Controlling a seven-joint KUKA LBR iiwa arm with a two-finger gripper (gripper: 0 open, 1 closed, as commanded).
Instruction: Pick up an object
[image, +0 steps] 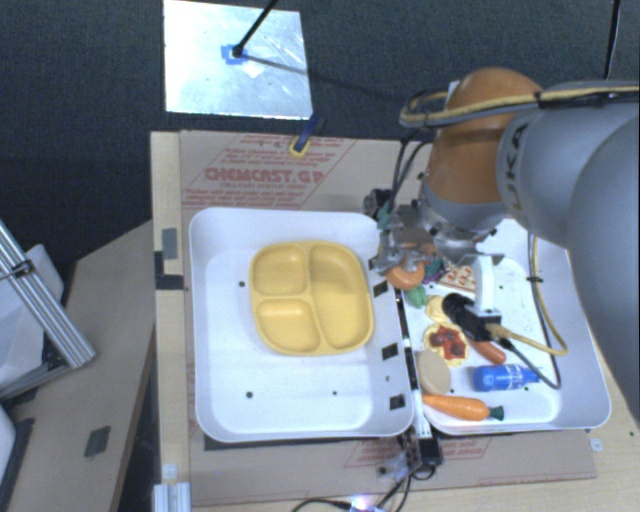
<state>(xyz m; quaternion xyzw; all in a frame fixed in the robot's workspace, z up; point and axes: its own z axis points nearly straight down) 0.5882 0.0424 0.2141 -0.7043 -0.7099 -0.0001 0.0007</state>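
- Over the right bin (585, 400), the gripper (405, 262) hangs low by the wall between the bins; I cannot tell its state.
- An orange toy (405, 277) sits just under it.
- Nearby lie a carrot (455, 406), a blue bottle (503, 377) and a pizza slice (446, 341).
- A yellow tray (308, 297) sits in the left bin (220, 380).
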